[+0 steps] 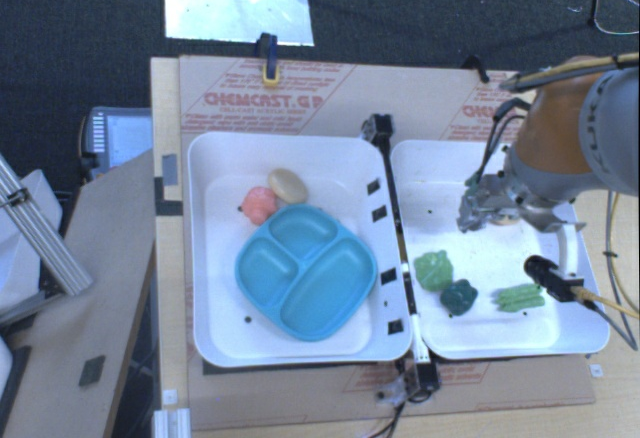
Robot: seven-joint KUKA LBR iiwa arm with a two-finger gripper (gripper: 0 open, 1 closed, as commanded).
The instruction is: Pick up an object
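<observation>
Approach step. Gripper (480, 211) hangs over right bin (440, 336), near its far edge; finger state: cannot tell. Candidates near front edge: light green piece (434, 269), dark teal piece (459, 297), green strip (520, 298). Next: descend onto one.

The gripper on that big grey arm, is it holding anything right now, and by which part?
It cannot be told. The gripper hangs over the right bin, above the green pieces, but nothing shows between its fingers.
</observation>
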